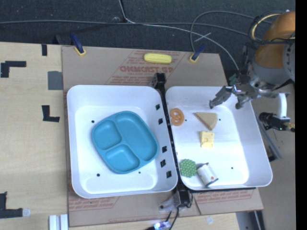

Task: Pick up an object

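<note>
Camera view: we find the end effector (229, 97) over the upper right of the right bin (254, 143), fingers spread wide, holding nothing. The nearest candidate, a tan wedge (206, 119), lies just below and left of it, long axis running upper left to lower right. We count in the right bin one wedge, one pretzel (176, 116), one yellow cheese piece (207, 139), one green ball (187, 166), one small can (207, 173); in the left bin (76, 128), one blue tray (124, 141). One yellow banana-like piece (157, 58) lies on the bench (29, 128).
</note>
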Motion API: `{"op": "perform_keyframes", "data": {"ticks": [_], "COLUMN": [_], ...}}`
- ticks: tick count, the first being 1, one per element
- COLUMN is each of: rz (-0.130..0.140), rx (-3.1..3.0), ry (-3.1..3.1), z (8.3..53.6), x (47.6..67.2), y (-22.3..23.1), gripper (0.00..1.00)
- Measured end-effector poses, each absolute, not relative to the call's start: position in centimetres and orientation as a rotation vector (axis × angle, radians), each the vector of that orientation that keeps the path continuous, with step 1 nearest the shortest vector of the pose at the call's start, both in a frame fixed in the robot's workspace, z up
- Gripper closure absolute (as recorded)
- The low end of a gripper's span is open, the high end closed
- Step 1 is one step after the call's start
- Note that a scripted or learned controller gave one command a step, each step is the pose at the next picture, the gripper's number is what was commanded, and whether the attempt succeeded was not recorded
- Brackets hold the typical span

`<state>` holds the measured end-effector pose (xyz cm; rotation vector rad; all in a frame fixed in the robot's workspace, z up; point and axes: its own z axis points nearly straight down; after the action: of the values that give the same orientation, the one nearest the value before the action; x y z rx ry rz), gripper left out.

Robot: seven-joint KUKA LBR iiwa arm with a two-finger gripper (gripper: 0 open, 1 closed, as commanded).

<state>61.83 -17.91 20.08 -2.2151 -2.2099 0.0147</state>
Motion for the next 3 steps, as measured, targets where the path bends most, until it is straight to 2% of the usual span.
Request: {"op": "perform_keyframes", "data": {"ticks": [1,2,3], "rz": [0.002,0.007,0.009], "rx": [-2.220,-2.218,-2.217], "ry": [-2.222,-2.220,-2.220], "z": [21.0,16.6,10.3], "x": [62.1,61.8,62.1], "y": [-17.9,-17.7,-18.0], "gripper": [0.00,0.00,0.00]}}
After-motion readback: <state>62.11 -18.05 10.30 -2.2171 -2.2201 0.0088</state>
